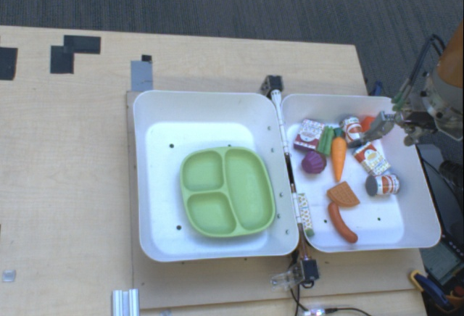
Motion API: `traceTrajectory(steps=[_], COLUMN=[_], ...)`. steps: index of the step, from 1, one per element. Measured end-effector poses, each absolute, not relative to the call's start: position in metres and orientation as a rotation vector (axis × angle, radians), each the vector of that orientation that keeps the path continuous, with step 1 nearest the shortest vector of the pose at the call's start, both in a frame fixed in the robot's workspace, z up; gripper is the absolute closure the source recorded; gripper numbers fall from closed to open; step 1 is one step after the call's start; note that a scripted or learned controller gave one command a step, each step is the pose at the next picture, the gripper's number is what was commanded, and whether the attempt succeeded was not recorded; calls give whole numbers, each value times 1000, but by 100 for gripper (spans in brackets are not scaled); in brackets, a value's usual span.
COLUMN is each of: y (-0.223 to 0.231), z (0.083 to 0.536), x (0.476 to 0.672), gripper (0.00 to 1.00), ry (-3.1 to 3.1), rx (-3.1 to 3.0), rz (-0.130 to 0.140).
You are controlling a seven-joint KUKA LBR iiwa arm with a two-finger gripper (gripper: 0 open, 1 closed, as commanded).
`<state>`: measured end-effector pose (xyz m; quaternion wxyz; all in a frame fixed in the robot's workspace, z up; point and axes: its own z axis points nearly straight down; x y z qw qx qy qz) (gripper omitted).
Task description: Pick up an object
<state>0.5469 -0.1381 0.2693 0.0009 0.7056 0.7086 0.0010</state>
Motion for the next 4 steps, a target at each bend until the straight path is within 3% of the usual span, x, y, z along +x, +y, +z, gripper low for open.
traceTrajectory(steps=[1, 2, 3, 4], y=[-157, -138, -138, -116], z=[148, 86, 98, 225], x=[581, 575, 577, 488], gripper=[0, 0, 100, 100], ry=[2223, 2221, 2218, 2221], rx=[2219, 2214, 2210, 2217], rz=[1, 7, 13, 4])
